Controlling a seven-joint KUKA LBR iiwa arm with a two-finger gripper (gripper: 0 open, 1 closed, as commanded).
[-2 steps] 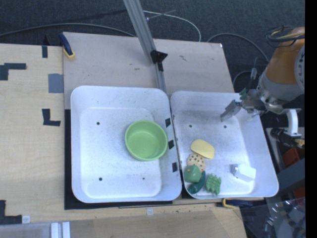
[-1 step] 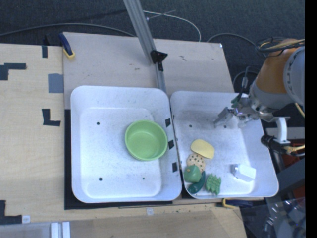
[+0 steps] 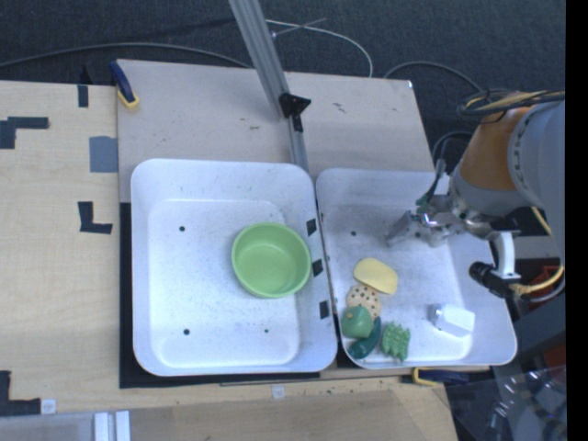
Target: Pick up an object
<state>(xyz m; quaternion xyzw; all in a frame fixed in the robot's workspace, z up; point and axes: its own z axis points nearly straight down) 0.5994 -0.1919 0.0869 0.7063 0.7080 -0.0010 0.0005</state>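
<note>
Seen from above, two shallow white bins sat side by side on a desk (image 3: pixel 202 122). The left bin (image 3: pixel 165 246) held a green bowl (image 3: pixel 270 260). In the right bin (image 3: pixel 367 205), near its front, lay a yellow piece (image 3: pixel 376 276), a spotted tan piece (image 3: pixel 363 299), dark green toys (image 3: pixel 360 325), a leafy green toy (image 3: pixel 396 340) and a small white block (image 3: pixel 452 319). The grey and orange arm's jaws (image 3: pixel 409 230) hovered low over the bin's bare middle, slightly spread, holding nothing.

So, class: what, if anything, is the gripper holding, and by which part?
Nothing. The two-finger gripper hovers open over bare floor of the right white bin, apart from the yellow oval piece.
</note>
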